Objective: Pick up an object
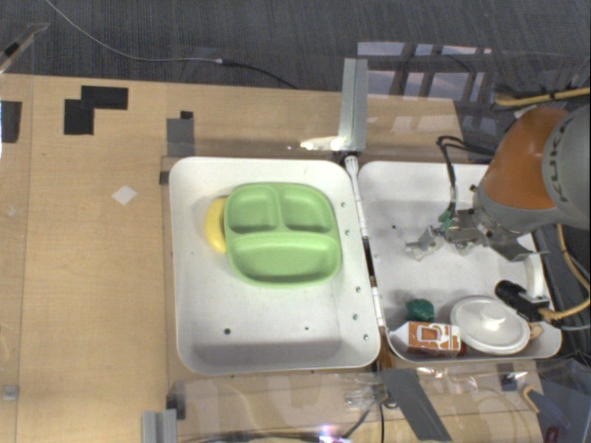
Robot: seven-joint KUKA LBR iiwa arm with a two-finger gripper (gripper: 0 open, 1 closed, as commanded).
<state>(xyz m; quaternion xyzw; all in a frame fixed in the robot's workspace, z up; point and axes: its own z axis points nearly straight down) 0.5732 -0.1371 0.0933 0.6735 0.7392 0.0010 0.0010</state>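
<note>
Grey metal, my gripper (pixel 427 242) hangs over the bare floor of the right bin (pixel 397 192), which serves as the landmark for all positions below. The gripper sits near the middle of that bin, reaching in from its right side. Finger opening: cannot be determined at this resolution; nothing is visible between the fingers, so no object is counted as held. Contact with the bin floor also cannot be confirmed.

Step in hand, by my judgement: approach and target selection. No pick is made yet.

Candidate objects, all along the near edge of the right bin:
1. A small dark green object (pixel 421 308), nearest to the gripper, toward the bin's near-left corner.
2. An orange and white carton (pixel 434 339), lying just beside and in front of the green object, against the near wall.
3. A white round bowl-like dish (pixel 494 324), touching or just beside the carton, toward the near-right corner.

Beyond the bin's left wall, the left bin (pixel 268 340) holds a green divided plate (pixel 281 233) with a yellow item (pixel 215 226) partly tucked under its far-side edge.

Next move, as I judge it: translate toward the near edge, centre over one candidate, descend, close. The three objects are crowded, so a finger may strike a neighbour.
</note>
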